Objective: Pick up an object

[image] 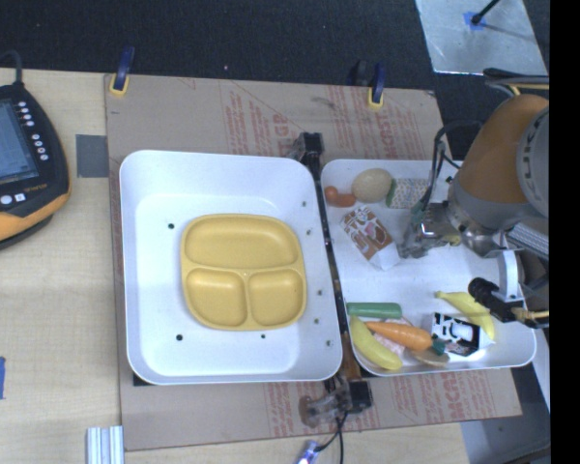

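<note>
Two white bins sit side by side on a cardboard-covered bench, w/ the arm reaching in from the right. We see the left bin holding a yellow divided plate, three compartments, lying flat near its middle. The right bin carries the clutter: a beige egg-shaped item at the far end w/ a small orange piece just left of it, a brown-and-white packet nearer the middle, approx. beside the gripper. At the near end lie a green stick, a carrot across a banana, a black-and-white item, and a second banana toward the right rim. The gripper hangs low over the right bin, just right of the packet; we cannot tell from this angle how it is set, and nothing shows as gripped. A tablet-style controller w/ orange trim rests on the bench at far left. Clamps pin the cardboard's far edge.
</note>
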`<action>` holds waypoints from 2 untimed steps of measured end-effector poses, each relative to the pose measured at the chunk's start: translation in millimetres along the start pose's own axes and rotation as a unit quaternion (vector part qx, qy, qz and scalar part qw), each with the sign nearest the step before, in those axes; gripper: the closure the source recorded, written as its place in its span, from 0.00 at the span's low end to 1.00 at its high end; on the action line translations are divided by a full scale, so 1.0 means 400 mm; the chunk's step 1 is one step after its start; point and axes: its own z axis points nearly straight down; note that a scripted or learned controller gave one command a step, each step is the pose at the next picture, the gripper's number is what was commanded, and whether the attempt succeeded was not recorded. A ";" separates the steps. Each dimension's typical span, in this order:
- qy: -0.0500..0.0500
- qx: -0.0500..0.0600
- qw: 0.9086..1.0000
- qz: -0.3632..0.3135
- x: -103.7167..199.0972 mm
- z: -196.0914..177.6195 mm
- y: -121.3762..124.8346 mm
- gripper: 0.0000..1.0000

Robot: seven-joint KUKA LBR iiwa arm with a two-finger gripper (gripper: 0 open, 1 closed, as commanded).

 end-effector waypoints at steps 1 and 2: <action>0.001 -0.001 1.000 0.000 0.086 -0.002 0.151 1.00; 0.001 0.000 1.000 0.001 0.005 -0.001 0.109 1.00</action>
